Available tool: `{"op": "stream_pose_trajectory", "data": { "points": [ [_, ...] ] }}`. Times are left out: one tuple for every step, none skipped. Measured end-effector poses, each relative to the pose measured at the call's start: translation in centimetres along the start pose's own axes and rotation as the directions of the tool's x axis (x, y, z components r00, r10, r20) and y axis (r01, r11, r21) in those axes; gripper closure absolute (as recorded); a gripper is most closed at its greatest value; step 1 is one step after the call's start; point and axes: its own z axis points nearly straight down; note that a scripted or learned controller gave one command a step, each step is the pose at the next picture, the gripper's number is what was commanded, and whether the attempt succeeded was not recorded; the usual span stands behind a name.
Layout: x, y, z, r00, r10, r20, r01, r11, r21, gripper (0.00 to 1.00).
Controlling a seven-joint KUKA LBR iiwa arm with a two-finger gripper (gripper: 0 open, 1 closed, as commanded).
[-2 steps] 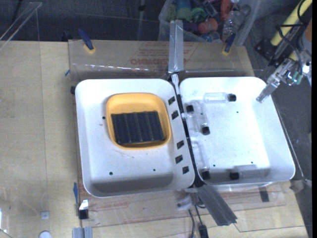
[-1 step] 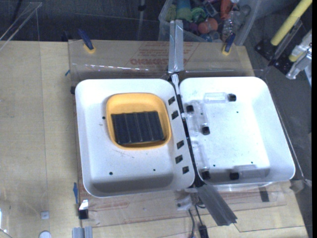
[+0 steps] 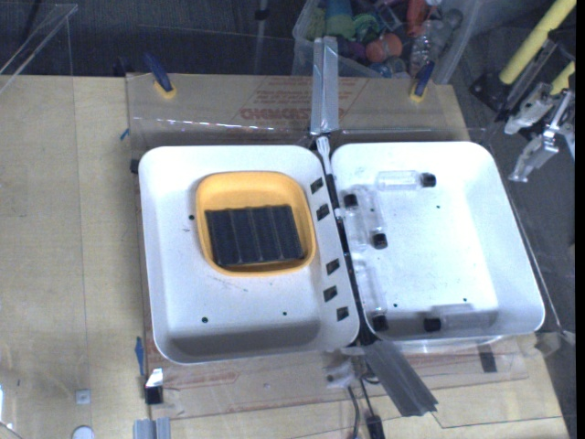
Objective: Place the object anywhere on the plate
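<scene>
A yellow plate with rounded corners lies in the left white bin. On the plate rests a dark, ribbed rectangular object, flat and covering most of the plate's middle. My gripper hangs outside the right bin, past its far right corner, well away from the plate and the object. Nothing is seen in its grasp.
A metal divider with black clips runs between the two bins. Clear plastic fittings sit along the right bin's left and far sides. A box of colourful toys stands behind the bins, with a yellow tube at the far right.
</scene>
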Motion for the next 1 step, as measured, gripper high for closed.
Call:
{"op": "stream_pose_trajectory", "data": {
  "points": [
    [-0.16, -0.08, -1.23, 1.0, 0.004, 0.01, -0.004, 1.0, -0.003, 1.0]
  ]
}}
